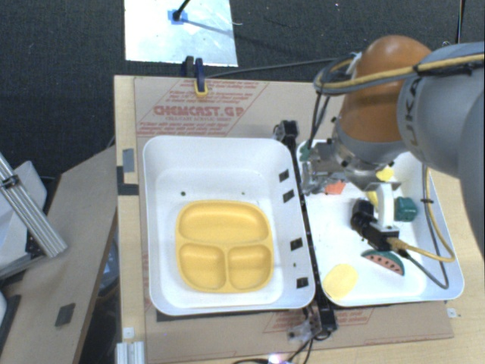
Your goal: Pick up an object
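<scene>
**Gripper low at the right bin's far-left corner**

The left bin (163,165) holds 1 yellow divided tray (224,245) near its front edge. In the right bin (447,275), a yellow disc (340,280) lies at the front-left corner and a watermelon slice (384,262) sits midway along the front edge. The gripper (322,174) hangs above the far-left corner, an orange piece (335,189) just beside it; its grip cannot be made out.

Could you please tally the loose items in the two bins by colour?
Yellow: 3, the divided tray, a round disc, a small piece
Teal: 1, a block
Orange-red: 1, a piece
Red-and-green: 1, a watermelon slice
Total: 6
</scene>
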Robot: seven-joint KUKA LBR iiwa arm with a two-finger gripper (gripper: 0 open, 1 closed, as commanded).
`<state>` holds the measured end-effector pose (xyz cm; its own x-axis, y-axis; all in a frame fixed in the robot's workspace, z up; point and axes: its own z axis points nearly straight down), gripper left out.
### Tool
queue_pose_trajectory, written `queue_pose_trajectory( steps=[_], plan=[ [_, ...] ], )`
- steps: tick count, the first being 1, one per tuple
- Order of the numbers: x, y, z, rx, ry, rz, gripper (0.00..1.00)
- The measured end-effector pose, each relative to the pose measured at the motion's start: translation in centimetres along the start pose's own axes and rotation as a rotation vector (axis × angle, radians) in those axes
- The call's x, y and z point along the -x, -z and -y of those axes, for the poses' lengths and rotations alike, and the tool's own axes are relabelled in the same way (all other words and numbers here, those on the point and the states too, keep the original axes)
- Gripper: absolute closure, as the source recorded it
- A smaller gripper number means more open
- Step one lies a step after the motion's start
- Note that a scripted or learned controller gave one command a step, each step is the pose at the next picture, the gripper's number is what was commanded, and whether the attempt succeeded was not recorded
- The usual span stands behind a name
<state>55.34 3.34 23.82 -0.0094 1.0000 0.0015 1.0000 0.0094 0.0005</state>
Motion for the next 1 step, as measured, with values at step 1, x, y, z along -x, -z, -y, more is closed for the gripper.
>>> queue_pose_trajectory(
  steps=[1],
  plan=[
    [-5.27, -1.5, -0.74, 0.0, 0.0, 0.0, 1.0]
  ],
)
